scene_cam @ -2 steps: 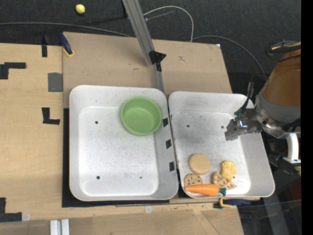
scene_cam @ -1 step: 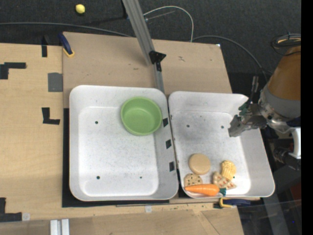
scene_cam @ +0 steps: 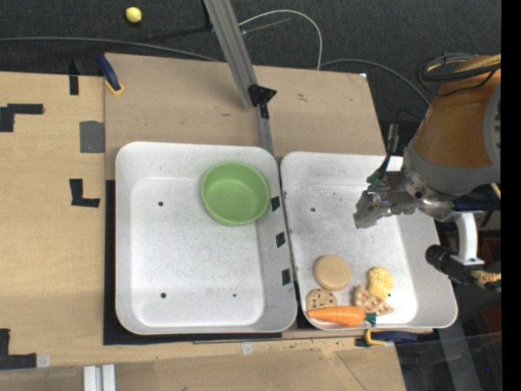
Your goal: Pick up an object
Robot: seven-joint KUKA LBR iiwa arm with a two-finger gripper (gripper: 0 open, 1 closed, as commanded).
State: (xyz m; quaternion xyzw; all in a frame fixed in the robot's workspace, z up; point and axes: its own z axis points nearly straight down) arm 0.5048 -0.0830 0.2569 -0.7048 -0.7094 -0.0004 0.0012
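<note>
Unlabelled green bowl [scene_cam: 235,193]; gripper [scene_cam: 366,215]

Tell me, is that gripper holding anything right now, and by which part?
Nothing that can be seen. The gripper hangs over the right bin, apart from the round cookie, corn and carrot near its front edge.

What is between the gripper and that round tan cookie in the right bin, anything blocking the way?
Nothing visible. The gripper hangs over the right bin, and only bare bin floor lies between it and the round tan cookie. The corn piece and carrot sit beside and below the cookie, not in the path.
</note>
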